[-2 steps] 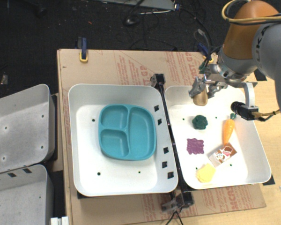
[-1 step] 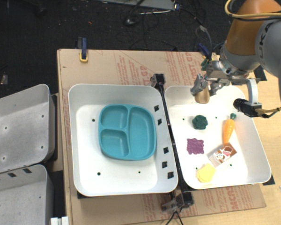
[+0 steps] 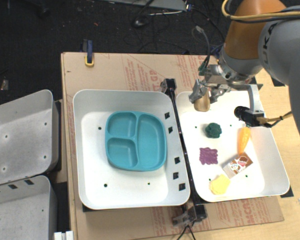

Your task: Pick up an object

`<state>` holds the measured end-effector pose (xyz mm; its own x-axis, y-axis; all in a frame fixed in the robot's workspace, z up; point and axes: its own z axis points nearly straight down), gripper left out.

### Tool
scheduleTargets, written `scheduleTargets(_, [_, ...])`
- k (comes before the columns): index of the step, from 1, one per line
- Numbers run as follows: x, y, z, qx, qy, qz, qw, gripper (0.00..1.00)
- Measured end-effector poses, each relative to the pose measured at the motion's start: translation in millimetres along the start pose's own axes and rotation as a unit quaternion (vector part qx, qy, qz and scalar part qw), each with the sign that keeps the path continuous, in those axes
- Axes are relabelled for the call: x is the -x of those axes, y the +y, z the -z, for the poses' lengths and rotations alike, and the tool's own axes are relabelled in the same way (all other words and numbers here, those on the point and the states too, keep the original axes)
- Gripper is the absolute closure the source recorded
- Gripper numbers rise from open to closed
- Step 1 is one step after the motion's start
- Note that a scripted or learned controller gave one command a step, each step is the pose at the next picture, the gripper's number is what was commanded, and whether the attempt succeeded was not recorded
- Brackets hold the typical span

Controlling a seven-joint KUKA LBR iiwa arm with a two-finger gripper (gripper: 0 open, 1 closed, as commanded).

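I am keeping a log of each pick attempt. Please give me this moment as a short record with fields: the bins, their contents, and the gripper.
left bin: one teal divided tray
right bin: dark green lump, purple piece, orange piece, yellow piece, small brown and white packet
gripper: above the far left corner of the right bin
tan object: at the fingers, grasp unclear

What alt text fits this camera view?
The gripper hovers at the right bin's far edge by a tan object; the bin holds a green lump, purple piece, orange carrot, yellow item. A teal divided plate sits in the left bin.
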<state>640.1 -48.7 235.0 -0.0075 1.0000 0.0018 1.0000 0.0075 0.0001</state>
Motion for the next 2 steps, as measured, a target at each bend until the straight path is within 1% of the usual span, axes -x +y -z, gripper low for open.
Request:
scheduleTargets(1, [-57, 1, -7, -0.001, 0.000, 0.000, 1.0000, 1.00])
scheduleTargets(2, [-109, -7, -17, -0.001, 0.000, 0.000, 1.0000, 1.00])
